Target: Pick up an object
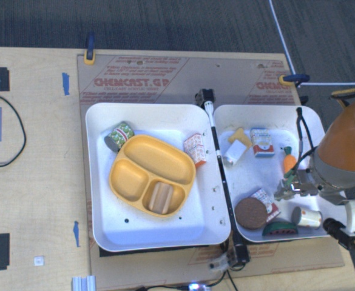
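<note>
Camera view: two shallow white plastic bins sit side by side on a light wood-tone tabletop point(31, 223), over a brown printed cardboard sheet point(165, 77). Left bin point(98, 132) has glossy rounded walls and holds a yellow divided plate point(138, 168), smooth plastic, oval, three compartments; a tan cylindrical piece point(161, 197) lies in its lower right compartment. A small green-labelled can point(119, 136) lies on its side touching the plate's upper left rim. A crumpled red and white packet point(195, 148) sits at the plate's upper right edge.

Right bin point(314, 117) holds the loose pickable items: a white bottle-shaped piece point(233, 153) with a yellow bit point(240, 136) just above it, a small red and white carton point(262, 143), an orange carrot-shaped toy point(290, 162) near the right side, a flat dark brown round disc point(251, 213) near the front wall, a red and white wrapper point(265, 199) touching the disc, a dark green and red piece point(280, 228) at the front rim, a pale small cylinder point(307, 217) lying on its side.

The tool point(289, 187) is low over the right bin, metallic, between the carrot toy and the wrapper; cannot tell how wide it is set, nothing visibly held. Grey arm with orange band point(347, 138) enters from the right.
</note>
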Action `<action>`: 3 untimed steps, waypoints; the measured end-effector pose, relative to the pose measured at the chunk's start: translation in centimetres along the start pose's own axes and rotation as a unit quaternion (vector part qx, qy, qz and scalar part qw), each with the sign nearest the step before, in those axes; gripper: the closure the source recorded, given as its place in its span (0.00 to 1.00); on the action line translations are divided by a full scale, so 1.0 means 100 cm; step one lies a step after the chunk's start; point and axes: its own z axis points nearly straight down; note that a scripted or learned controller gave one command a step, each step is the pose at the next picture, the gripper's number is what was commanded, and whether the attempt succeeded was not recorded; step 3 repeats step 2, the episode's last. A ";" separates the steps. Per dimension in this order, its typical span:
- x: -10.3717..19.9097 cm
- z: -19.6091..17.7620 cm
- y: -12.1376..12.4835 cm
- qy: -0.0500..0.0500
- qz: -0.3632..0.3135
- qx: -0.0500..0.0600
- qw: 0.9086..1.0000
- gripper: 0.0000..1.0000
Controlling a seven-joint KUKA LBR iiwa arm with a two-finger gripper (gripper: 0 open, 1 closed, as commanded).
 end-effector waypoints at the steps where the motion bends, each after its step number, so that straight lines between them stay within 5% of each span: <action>1: 0.076 -0.072 0.025 -0.001 0.000 -0.002 1.000 1.00; 2: 0.075 -0.071 0.024 -0.001 0.000 -0.001 1.000 0.00; 3: 0.075 -0.071 0.024 -0.001 0.000 -0.001 1.000 0.00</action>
